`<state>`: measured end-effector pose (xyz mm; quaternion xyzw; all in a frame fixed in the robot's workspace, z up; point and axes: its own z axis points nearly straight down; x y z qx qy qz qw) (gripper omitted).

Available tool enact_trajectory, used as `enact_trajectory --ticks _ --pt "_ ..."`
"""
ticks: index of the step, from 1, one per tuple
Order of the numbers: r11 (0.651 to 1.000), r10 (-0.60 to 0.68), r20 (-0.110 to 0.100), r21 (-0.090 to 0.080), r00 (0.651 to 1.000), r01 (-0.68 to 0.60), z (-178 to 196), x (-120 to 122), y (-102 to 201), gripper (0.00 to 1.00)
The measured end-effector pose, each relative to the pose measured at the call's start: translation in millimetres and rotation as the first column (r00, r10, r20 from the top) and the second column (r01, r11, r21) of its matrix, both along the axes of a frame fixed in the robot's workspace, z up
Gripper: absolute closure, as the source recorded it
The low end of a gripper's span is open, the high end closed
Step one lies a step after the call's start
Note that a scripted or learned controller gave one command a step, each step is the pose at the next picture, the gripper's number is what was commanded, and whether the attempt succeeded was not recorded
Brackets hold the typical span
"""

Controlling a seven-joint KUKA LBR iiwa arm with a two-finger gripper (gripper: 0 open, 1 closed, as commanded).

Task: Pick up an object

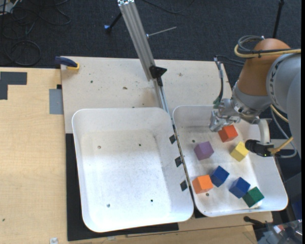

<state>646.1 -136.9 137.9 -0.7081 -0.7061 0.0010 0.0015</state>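
The jaws (219,122) are seen low over the far part of the right bin (274,200), at the end of the grey arm (287,88) with its orange band, which reaches in from the right. Whether they are spread or closed cannot be told – the tips are small and partly lost against the white floor – and nothing is seen clamped between them. Just beside them, on the near right, a red-orange cube (227,133) lies on the bin floor, very close to the tips or touching them. Further out in the same bin are found a purple cube (204,150), a yellow cube (239,151), a blue cube (219,176), an orange cube (203,183) near the bin's left wall, a second blue cube (239,186) and, touching it, a green cube (253,196) by the near right corner. The left bin (91,131) sits alongside, the two rims meeting – small black clips are spaced along the join. Both bins rest on the pale worktop (107,80), from which a slanted aluminium bar (138,34) rises behind them.
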Motion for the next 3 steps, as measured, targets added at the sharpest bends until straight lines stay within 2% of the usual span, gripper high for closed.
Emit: enact_trajectory --ticks 2,3 --pt "1.000 0.004 0.008 -0.001 1.000 -0.004 109.9 13.0 -3.9 1.00" --pt "1.000 0.004 0.004 -0.001 1.000 -0.004 130.7 13.3 -4.7 1.00"
